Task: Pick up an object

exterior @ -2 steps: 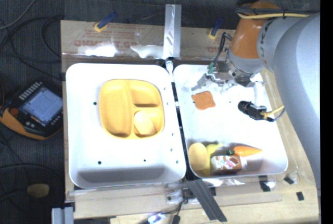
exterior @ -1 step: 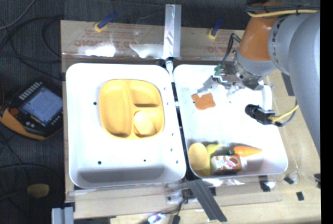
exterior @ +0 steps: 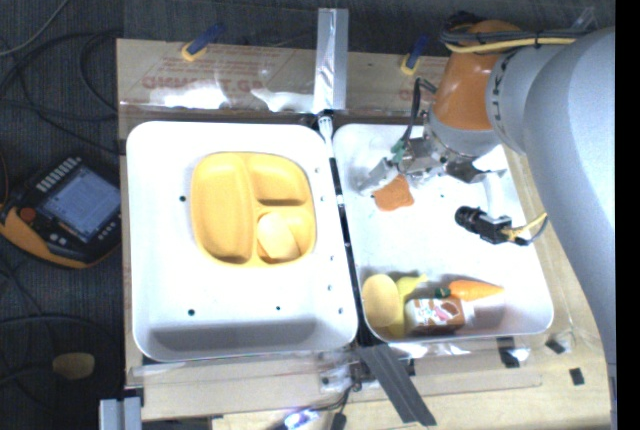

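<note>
My gripper (exterior: 397, 170) is low in the back left part of the right bin (exterior: 440, 253). A small orange piece (exterior: 393, 196) lies right at its tip, touching or just under it. At the front of the same bin lie a yellow round fruit (exterior: 379, 299), a small bottle with a red label (exterior: 437, 314) and an orange carrot (exterior: 472, 290). The left bin (exterior: 165, 303) holds a yellow divided tray (exterior: 240, 203) with a pale round item (exterior: 278, 238) in one compartment.
The grey arm and its orange band (exterior: 465, 103) fill the space over the right bin's back right corner. A black fitting with a yellow cable (exterior: 487, 222) hangs over the bin's right side. A teach pendant (exterior: 68, 208) lies on the floor to the left.
</note>
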